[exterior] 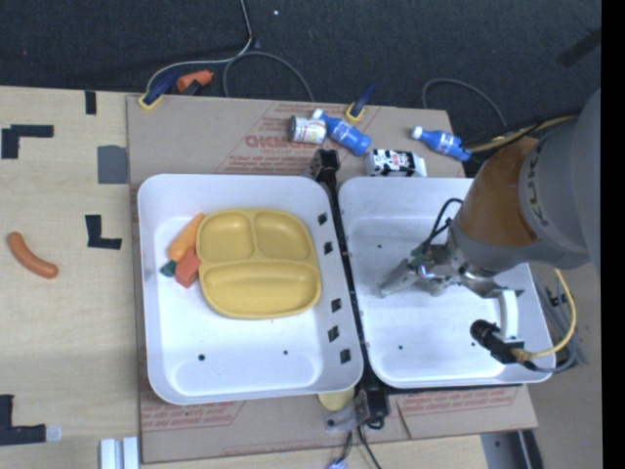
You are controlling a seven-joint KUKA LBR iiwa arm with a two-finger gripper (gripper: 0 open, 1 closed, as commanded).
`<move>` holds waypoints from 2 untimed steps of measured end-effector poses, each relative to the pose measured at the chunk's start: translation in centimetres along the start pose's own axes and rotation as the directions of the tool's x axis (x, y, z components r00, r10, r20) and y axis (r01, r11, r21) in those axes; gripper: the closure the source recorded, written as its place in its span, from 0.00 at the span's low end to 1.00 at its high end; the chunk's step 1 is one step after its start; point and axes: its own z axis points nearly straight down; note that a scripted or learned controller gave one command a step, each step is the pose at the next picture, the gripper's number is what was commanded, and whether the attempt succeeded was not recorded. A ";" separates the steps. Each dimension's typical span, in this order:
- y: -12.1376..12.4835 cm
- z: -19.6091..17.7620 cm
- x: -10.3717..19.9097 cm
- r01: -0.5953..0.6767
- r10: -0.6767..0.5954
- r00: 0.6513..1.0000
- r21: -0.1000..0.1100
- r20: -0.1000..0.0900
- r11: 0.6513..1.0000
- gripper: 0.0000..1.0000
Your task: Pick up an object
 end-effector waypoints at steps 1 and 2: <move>6.6 0.0 3.3 0.007 -0.007 1.000 0.004 -0.002 1.000 0.00; 12.6 -3.8 2.3 0.005 -0.005 1.000 0.001 0.000 1.000 0.00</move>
